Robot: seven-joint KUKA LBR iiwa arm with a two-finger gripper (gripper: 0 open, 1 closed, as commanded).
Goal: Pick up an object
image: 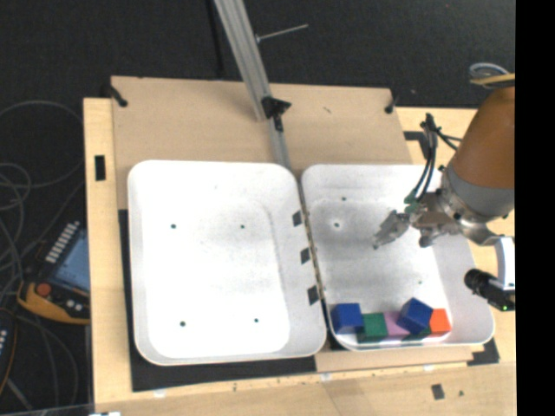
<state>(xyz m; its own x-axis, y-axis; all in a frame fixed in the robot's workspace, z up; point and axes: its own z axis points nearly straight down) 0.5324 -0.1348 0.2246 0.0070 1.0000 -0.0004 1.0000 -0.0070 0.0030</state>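
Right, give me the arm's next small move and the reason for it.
Probably shift the gripper toward the near edge of the right bin. It hangs above bare floor, while the blocks, including a blue block and an orange block, crowd along that near wall.

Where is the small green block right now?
The small green block lies in the right white bin, at its near edge, between a blue block and a pink block.
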